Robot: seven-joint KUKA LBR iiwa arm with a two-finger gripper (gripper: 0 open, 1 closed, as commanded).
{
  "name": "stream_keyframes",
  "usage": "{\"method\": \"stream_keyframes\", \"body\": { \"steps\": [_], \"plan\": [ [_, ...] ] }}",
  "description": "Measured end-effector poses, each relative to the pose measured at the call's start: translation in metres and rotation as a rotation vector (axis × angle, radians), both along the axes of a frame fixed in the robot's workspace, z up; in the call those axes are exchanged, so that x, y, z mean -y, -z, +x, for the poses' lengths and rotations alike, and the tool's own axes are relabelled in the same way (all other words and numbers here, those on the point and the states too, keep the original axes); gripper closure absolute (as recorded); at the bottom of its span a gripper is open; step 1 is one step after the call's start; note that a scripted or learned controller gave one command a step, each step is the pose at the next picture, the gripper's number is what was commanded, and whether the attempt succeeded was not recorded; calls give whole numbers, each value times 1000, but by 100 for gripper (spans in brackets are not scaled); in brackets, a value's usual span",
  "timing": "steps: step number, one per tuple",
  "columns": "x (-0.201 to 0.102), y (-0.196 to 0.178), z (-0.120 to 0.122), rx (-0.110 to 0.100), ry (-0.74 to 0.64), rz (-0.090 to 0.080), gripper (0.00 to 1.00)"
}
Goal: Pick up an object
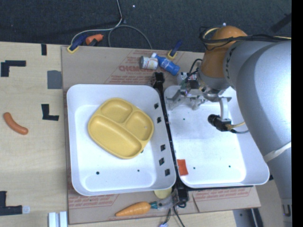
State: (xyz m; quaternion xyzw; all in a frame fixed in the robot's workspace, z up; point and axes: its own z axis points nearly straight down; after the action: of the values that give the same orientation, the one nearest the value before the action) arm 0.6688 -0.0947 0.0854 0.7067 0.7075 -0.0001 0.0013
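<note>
The yellow divided plate [121, 126] lies in the left bin [78, 174], mid-frame, with bare white floor along the bin's lower and left walls. The gripper [189, 94] hangs at the right bin [236, 176]'s upper-left corner, partly hidden under the grey arm [265, 84]; its state cannot be made out.
</note>
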Motion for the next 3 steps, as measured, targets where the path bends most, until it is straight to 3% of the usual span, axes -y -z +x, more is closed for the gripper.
{"method": "stream_keyframes", "body": {
  "steps": [1,3],
  "plan": [
    [-49,-106,-52,4,-4,4,0],
    [-46,-99,-52,-3,-1,3,0]
  ]
}}
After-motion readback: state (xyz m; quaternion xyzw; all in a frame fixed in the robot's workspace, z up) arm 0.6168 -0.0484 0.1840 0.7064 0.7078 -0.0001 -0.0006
